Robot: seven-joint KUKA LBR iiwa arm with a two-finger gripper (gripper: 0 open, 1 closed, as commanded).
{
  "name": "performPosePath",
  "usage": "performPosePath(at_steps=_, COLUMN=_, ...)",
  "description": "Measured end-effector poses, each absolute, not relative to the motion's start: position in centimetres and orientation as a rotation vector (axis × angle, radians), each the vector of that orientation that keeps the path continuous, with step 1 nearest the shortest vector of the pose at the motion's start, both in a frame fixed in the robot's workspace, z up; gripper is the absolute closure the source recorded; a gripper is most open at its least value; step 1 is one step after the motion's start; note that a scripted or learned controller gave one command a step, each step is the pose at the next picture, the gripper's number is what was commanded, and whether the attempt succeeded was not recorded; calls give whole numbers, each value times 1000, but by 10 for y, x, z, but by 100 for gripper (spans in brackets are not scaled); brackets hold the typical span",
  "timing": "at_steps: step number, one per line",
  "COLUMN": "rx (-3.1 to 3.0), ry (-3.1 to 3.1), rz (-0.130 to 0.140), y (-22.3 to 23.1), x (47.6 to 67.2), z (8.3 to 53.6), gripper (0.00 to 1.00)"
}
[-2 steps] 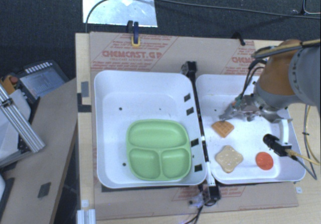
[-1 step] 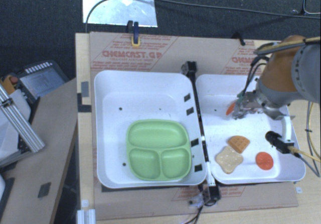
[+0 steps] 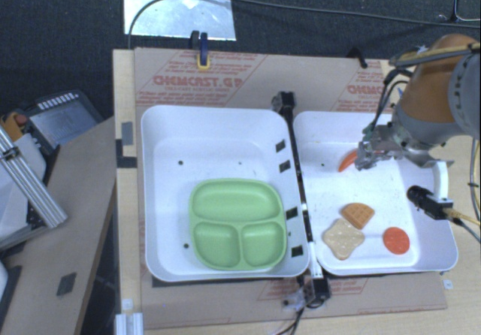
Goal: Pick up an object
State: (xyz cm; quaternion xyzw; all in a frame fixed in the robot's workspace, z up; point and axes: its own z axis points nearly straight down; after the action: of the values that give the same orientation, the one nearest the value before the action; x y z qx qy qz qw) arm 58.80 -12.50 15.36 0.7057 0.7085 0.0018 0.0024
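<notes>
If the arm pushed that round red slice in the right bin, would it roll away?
Probably not. The red slice lies flat on the right bin, so it would likely slide. It looks thin and low, perhaps awkward for the gripper to pinch.

You see the grey arm with its orange band (image 3: 434,93) entering from three o'clock, wrist bent down toward nine o'clock, its two-finger gripper (image 3: 366,160) pointing downward, low.

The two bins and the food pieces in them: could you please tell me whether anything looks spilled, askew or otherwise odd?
Nothing stands out. The green divided plate lies flat in the left bin. The waffle, bread slice and red slice lie apart in the right bin, and the end effector is beside an orange piece.
</notes>
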Motion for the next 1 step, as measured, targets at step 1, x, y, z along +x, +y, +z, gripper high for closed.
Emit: performPosePath(at_steps=1, rx=2212, ry=2221, rz=7, y=-127, x=590, z=219, gripper=100)
